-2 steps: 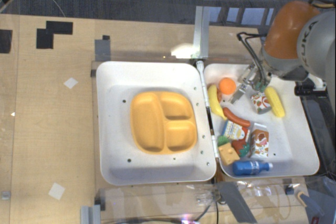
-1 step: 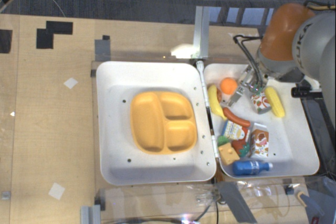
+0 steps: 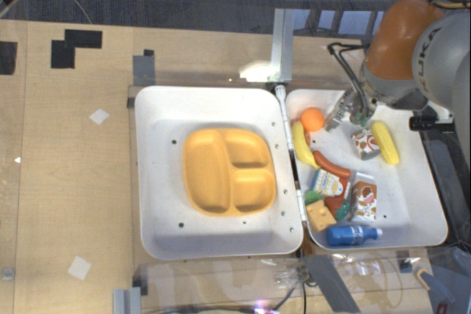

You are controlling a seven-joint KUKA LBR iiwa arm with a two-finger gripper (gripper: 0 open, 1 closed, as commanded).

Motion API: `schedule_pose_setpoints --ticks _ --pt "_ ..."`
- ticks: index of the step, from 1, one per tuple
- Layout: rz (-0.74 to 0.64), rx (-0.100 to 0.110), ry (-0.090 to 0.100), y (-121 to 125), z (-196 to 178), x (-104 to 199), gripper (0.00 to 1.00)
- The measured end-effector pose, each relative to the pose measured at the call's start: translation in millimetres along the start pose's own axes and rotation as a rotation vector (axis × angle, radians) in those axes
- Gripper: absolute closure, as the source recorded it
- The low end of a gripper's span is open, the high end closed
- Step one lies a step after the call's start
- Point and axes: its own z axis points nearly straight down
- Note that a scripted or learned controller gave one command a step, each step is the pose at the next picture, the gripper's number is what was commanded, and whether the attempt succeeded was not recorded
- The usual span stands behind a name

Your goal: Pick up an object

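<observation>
Claw (image 3: pixel 352 114) of the grey arm, low over the far part of the right-hand shallow white bin (image 3: pixel 434 220); whether it is open or closed cannot be told from this slant, and nothing can be seen held in it. Candidates lie close. Small orange ball (image 3: pixel 313 118) sits just to the claw's left; small red-and-white printed pouch (image 3: pixel 366 144) sits just beside the claw on the near side, with the yellow plastic corn cob (image 3: pixel 386 143) touching or nearly touching that pouch on its right. Further toward the near rim: yellow banana (image 3: pixel 300 145), red sausage (image 3: pixel 332 164), blue plastic bottle (image 3: pixel 353 234). Left-hand white bin (image 3: pixel 154 158) on the tabletop carries a yellow divided tray (image 3: pixel 227 171), well apart from the claw. Judgement: the step in hand is settling on one object, likely the pouch or the ball. To do it well, centre over a single item before descending; the pouch crowds the corn, so a straddle there risks nudging both. The ball stands freer but may roll off a glancing touch.
</observation>
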Motion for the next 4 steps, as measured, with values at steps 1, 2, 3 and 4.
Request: schedule_pose_setpoints --ticks 1,2,3,4 --pt "0.402 0.0 0.008 -31.2 10.9 73.6 1.0" --pt "0.549 0.007 0.013 -53.7 -19.7 71.5 1.0" --pt "0.475 0.001 0.011 -10.9 -87.2 114.1 1.0" --pt "0.479 0.006 0.014 -13.5 -84.9 114.3 0.0"
